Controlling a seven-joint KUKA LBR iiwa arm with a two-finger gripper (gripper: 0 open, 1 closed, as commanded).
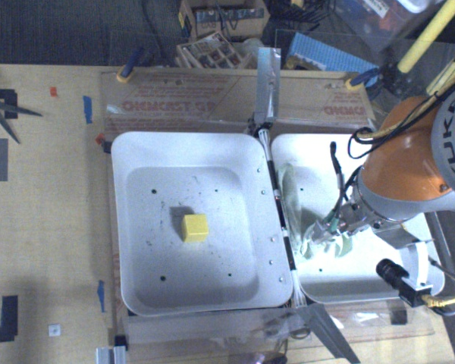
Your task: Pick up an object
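Camera view. You have the arm (409, 165) reaching in from the right of the frame, wrist low over the right bin (318, 279). The gripper (327, 237) sits at lower centre-right, near that bin's left wall. Its outline is blurred against the bright floor, so you cannot tell how wide it stands or whether anything is in it.

The one clear pick candidate is the yellow block (196, 227), resting alone on the floor of the left bin (136, 158), slightly left of that bin's middle. It is well apart from the gripper, with the shared bin walls between them.

Progress, as judged: nothing appears lifted. The block is still down and untouched, so approach, grasp and raise all seem left to do, unless the arm is working something in the right bin.

Hard to make out: a pale greenish smear beside the gripper may be an object or glare. The arm covers much of the right bin's floor.
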